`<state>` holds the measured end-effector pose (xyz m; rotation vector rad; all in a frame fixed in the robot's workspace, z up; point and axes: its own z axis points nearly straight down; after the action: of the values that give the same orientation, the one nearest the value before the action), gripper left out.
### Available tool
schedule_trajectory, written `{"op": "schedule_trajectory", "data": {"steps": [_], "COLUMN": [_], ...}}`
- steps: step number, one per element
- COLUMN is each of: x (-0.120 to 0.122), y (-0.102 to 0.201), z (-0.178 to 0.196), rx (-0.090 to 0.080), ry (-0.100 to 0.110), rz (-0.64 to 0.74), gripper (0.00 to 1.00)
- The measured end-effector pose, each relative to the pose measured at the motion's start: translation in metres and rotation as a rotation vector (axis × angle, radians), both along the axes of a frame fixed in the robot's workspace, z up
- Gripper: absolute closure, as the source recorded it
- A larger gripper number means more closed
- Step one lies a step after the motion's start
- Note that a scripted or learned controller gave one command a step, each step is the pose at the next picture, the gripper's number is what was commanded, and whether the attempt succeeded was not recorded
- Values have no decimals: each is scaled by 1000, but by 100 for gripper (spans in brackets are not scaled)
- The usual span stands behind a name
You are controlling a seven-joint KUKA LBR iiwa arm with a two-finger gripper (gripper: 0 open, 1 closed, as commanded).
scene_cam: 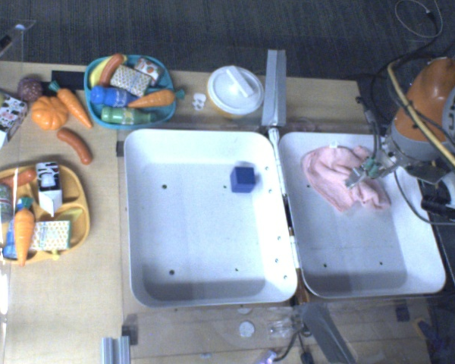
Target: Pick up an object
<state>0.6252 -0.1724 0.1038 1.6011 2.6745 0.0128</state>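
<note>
pink cloth [340, 179]: crumpled in right bin [409, 271], upper part | gripper [364, 171]: down on cloth's right side, jaws' state cannot be told | blue block [243, 178]: left bin [174, 271], upper right | toy food: worktop [98, 279], left

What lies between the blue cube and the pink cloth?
In the camera view, bare white floor of the left bin, then the two bins' adjoining rims, separate the blue cube from the pink cloth.

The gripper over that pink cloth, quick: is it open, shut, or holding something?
Gripper: down at the pink cloth in the right bin; open, shut or holding cannot be told from here.
</note>
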Motion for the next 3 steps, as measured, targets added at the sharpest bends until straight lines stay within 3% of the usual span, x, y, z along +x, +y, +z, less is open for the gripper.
{"op": "schedule_trajectory", "data": {"steps": [1,2,3], "x": [0,42,46], "y": [0,-29,-32], "z": [0,-14,-1], "rx": [0,18,0], "ry": [0,49,26], "rz": [0,52,55], "gripper": [0,0,100]}}
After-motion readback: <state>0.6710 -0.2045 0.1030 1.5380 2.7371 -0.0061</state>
